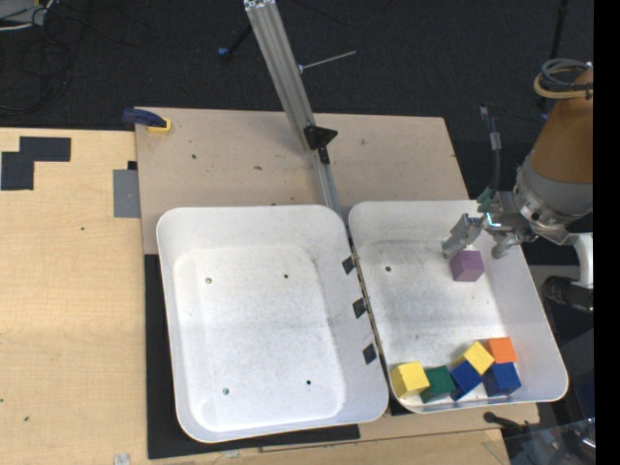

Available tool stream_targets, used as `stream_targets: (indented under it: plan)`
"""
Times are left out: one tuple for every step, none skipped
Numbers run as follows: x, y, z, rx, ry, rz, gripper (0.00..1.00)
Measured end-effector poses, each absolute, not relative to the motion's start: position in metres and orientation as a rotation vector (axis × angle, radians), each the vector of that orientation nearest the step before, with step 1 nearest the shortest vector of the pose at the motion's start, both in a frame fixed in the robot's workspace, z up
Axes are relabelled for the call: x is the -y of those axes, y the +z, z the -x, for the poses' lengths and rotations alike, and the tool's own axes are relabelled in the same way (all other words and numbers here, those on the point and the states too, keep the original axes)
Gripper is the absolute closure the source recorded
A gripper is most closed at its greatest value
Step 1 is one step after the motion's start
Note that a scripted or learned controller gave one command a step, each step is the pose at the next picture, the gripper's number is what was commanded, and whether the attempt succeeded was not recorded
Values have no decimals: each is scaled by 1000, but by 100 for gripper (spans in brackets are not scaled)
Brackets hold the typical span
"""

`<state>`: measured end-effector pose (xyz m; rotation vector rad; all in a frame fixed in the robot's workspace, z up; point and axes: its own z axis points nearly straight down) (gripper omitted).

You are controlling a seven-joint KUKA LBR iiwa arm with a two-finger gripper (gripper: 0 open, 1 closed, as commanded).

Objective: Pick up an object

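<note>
Hovering over the right bin (552,356) in the camera view, the gripper (481,237) spreads its fingers, holding nothing, just above the purple cube (467,264), so the approach looks under way and next comes lowering around it and closing.

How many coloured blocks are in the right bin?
7 that I can see. A purple block sits alone by the gripper. Six cluster in the near corner: two yellow, green, orange, two blue. More may hide behind.
</note>
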<state>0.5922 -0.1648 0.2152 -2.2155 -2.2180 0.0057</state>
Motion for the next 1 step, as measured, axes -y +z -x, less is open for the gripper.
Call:
stream_targets:
  plan:
    - [165,218,-593,2221,2,2218,0]
